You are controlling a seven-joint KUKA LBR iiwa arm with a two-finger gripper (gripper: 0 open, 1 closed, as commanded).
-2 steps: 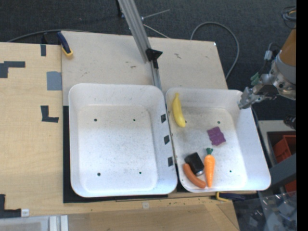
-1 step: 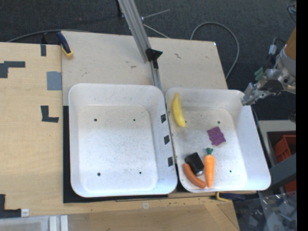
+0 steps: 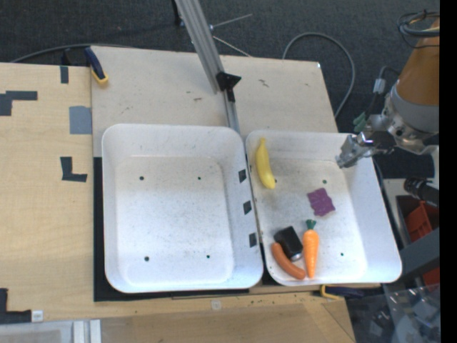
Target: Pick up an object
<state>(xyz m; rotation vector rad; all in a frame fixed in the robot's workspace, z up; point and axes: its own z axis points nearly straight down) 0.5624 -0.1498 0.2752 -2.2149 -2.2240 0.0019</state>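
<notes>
so the gripper (image 3: 348, 153) is parked over the top right corner of the right bin (image 3: 371, 213), just about over the rim there. it's too small and blurry at that end for me to say if it's open or closed, so i honestly can't tell, and nothing looks to be held in it.

everything pickable sits in that right bin. the banana (image 3: 265, 163) lies near the bin's left wall toward the top, long axis running roughly up-down in the view. the purple block (image 3: 321, 202) sits more or less in the middle, on its own. down at the bottom there's a cluster: a black object (image 3: 288, 242), a carrot (image 3: 310, 250) standing roughly up-down with its green top pointing up, and a second orange piece (image 3: 286, 261) lying on a slant under the black thing. those three are touching or just about.

my guess is the purple block is the easy target. it lies down and to the left of the gripper, nearer than anything else, with bare bin floor all round it, so there's room to come down without bumping a neighbour. the banana is well off to the left, close to the wall between the bins, which could crowd one side. the bottom cluster looks like the worst bet since the pieces are jammed together near the front rim.

the left bin (image 3: 171, 206) is well out of the way of all this.
</notes>
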